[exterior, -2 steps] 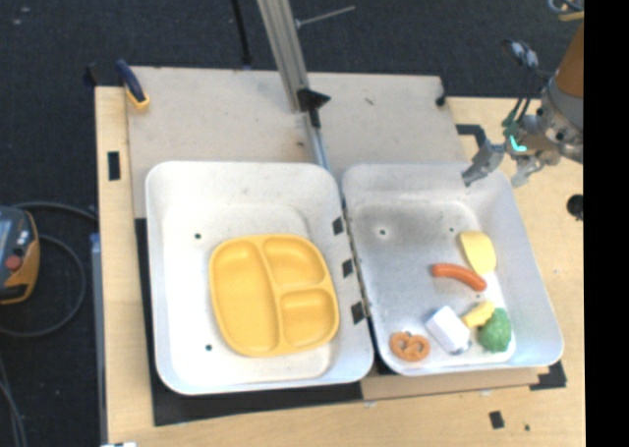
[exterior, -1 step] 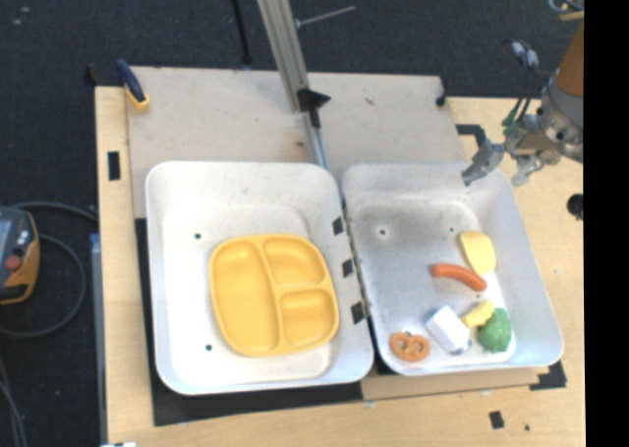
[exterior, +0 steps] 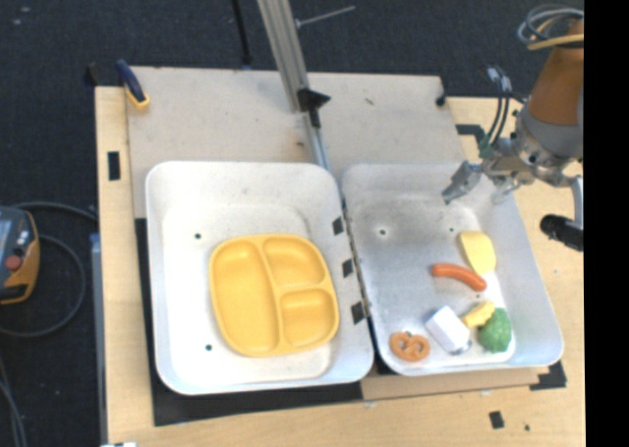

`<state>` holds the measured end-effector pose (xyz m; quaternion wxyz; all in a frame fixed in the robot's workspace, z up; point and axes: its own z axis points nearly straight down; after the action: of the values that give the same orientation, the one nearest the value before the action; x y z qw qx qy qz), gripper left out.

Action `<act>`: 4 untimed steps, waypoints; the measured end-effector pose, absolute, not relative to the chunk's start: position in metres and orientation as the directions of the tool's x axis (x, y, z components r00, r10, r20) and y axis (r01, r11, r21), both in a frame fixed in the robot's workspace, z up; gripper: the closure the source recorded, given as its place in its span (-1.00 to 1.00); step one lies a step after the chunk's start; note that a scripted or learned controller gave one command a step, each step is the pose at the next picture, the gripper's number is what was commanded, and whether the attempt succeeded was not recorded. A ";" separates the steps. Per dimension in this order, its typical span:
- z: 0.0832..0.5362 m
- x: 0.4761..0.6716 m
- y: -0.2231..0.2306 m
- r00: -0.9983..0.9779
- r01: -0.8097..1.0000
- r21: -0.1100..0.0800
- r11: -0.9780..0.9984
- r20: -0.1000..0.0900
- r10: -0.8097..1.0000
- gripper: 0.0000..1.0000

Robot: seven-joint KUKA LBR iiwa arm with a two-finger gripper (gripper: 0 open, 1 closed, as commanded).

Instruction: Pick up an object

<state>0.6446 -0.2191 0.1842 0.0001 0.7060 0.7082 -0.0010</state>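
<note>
Bench (exterior: pixel 226 116): tan top, carries both bins, an aluminium mast rising from its far edge.

Left bin (exterior: pixel 177 199): well left of the gripper, holds a yellow tray (exterior: pixel 273 293) with three compartments, lying flat near the bin's middle.

Right bin (exterior: pixel 393 209): directly under and below-left of the gripper. All small items sit in its near-right part, none touching the gripper.

Arm (exterior: pixel 558 91): enters from the right, orange band up top, grey wrist below it, tilted down and leftward over the right bin's far-right corner. Cables loop above the band.

Gripper (exterior: pixel 484 183): hangs over the far-right rim of the right bin, fingers spread apart, nothing between them. One finger (exterior: pixel 457 186) points down-left, the other sits just to its right.

Items, all nearer the camera than the gripper:
- yellow block (exterior: pixel 479 251): closest to the gripper, just below it.
- carrot (exterior: pixel 458 276): orange, lying slantwise, just left of and touching the block's lower edge.
- broccoli (exterior: pixel 495 331): green, well below the gripper, by the right wall.
- white block (exterior: pixel 448 329): left of the broccoli, a small yellow piece (exterior: pixel 479 313) between them.
- pretzel (exterior: pixel 410 345): orange-brown, farthest from the gripper, at the near rim.
</note>
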 end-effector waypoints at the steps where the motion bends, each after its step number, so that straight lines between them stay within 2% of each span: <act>1: 0.142 0.644 -0.216 -0.006 1.000 -0.002 0.006 -0.002 1.000 -1.00; 2: 0.099 0.644 -0.217 -0.006 1.000 -0.001 0.006 -0.002 1.000 -1.00; 3: 0.114 0.646 -0.218 -0.009 1.000 0.006 0.009 -0.007 1.000 1.00; 4: 0.175 0.656 -0.219 -0.003 1.000 0.008 0.003 -0.003 1.000 1.00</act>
<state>0.6560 -0.2188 0.1755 0.0040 0.7059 0.7083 0.0019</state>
